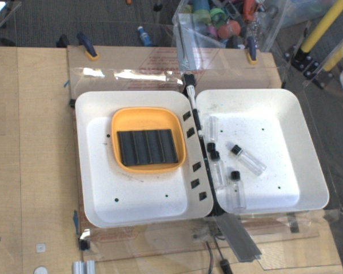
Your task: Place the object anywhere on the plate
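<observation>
Whether the fingers are apart or together I cannot tell.

On the bench (28,130) two white bins stand side by side, touching along their inner edges. The left bin (137,203) holds one orange plate (148,115), squarish with rounded corners, which sits a little toward the far side of the bin. On the plate lies one black block (147,147). It is flat, with ribs that split its top into four strips side by side. The block rests fully inside the rim of the plate, filling most of its floor, nearer the front rim than the far one.

The right bin (277,119) holds clear vials with black caps. I count four caps. One vial (248,158) lies alone near the middle of the bin, tilted, its cap toward the far left. The others lie close along the left wall of this bin, and their clear bodies are hard to tell apart.

Along the wall where the bins meet I count five small black marks (195,166) in a row.

Beyond the bins stands one clear box (228,16) full of coloured things. Two blue clamps (89,48) grip the far edge of the bench, one on each side of the box.
</observation>
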`<state>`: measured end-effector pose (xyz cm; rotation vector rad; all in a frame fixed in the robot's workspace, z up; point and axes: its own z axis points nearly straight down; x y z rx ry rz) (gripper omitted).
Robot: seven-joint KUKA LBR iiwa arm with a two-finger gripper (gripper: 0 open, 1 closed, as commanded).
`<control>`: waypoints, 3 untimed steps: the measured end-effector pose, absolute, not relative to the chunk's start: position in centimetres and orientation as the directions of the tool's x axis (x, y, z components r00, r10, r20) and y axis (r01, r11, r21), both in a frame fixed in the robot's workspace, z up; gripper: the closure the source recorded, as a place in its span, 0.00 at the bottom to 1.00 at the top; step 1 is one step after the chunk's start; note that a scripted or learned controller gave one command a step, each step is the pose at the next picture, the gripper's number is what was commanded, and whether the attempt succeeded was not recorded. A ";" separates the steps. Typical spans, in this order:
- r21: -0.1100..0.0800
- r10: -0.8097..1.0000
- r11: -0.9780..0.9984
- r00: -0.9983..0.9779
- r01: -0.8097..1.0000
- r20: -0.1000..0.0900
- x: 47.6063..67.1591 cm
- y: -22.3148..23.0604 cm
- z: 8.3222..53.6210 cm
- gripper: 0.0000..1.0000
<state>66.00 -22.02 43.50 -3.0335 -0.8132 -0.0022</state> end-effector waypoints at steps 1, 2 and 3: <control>-0.001 0.321 -0.947 0.947 0.321 0.000 65.6 -22.4 43.5 1.00; 0.001 0.322 -0.947 0.947 0.322 0.001 65.9 -22.2 43.5 1.00; -0.002 0.200 -0.980 0.980 0.200 0.003 65.9 -22.4 43.5 1.00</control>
